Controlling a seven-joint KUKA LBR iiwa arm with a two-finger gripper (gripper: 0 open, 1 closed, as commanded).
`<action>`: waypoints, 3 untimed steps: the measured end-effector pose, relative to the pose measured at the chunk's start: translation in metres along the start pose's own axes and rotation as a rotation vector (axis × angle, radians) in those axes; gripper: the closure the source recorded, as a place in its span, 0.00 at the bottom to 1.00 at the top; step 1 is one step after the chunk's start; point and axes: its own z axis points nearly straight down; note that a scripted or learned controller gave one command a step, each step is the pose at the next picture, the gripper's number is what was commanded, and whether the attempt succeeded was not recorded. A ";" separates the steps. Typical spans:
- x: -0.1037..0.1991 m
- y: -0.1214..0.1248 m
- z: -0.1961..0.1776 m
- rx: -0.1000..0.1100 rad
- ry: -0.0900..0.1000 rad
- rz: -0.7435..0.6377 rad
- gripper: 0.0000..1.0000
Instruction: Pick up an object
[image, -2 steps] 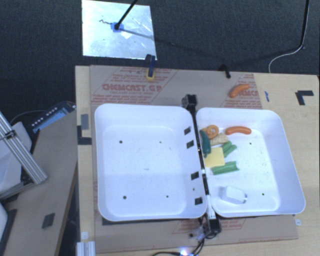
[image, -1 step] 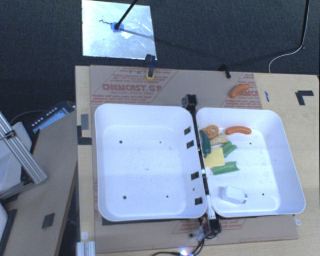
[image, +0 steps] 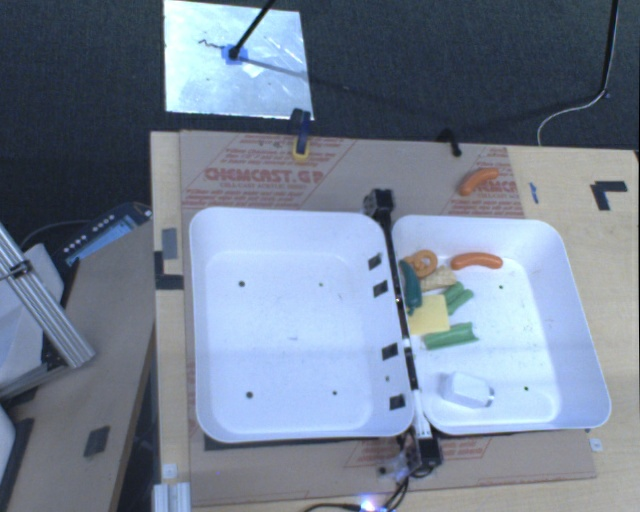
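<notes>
The right bin (image: 570, 300) holds a cluster of small objects near its left wall. An orange sausage (image: 476, 262) lies at the top, with an orange ring (image: 424, 263) to its left beside a dark green piece (image: 411, 284). Below them sit a yellow block (image: 431, 316), a small green piece (image: 457, 296) and a green bean-shaped piece (image: 450, 336). A white block (image: 467, 389) rests near the bin's front.
The left bin (image: 290, 320) lies beside the right one, joined by black clips (image: 392, 300). Another orange sausage (image: 479, 181) lies on the cardboard behind the right bin. A yellow and blue clamp (image: 299, 138) stands at the bench's far edge.
</notes>
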 end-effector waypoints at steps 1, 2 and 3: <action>0.001 0.001 0.001 0.001 0.001 -0.003 0.00; 0.001 0.002 -0.011 -0.003 -0.002 -0.006 1.00; 0.001 0.002 -0.011 -0.003 -0.001 -0.006 0.00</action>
